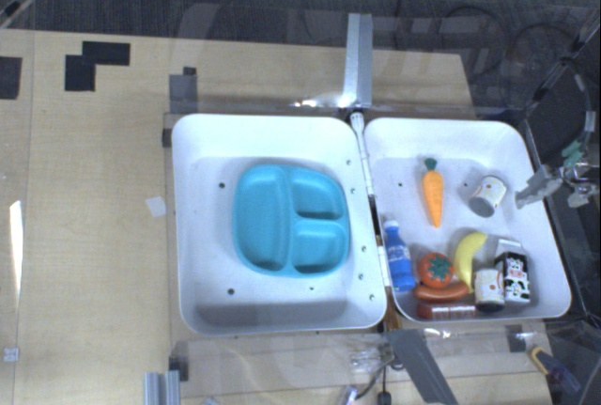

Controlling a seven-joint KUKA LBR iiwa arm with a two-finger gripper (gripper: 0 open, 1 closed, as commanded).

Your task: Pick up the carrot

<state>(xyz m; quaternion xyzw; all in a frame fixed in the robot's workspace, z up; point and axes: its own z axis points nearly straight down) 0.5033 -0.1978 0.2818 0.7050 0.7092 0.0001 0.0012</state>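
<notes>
Plainly, the carrot (432,194) lay in the upper middle of the right bin (404,135), free of its neighbours, its long axis running roughly up and down the camera view with the green top toward the far wall and the orange point toward the near clutter; the tool (543,187) sat at that bin's right rim, well apart from the carrot and off to its right, with a small grey cup (486,195) lying between the two; whether the tool was spread or closed could not be told at that size, and nothing was seen in it; the coming reach would likely have to travel leftward past the cup and close across the carrot's narrow width; the blue divided tray (288,231) rested alone in the left bin (202,206).
</notes>
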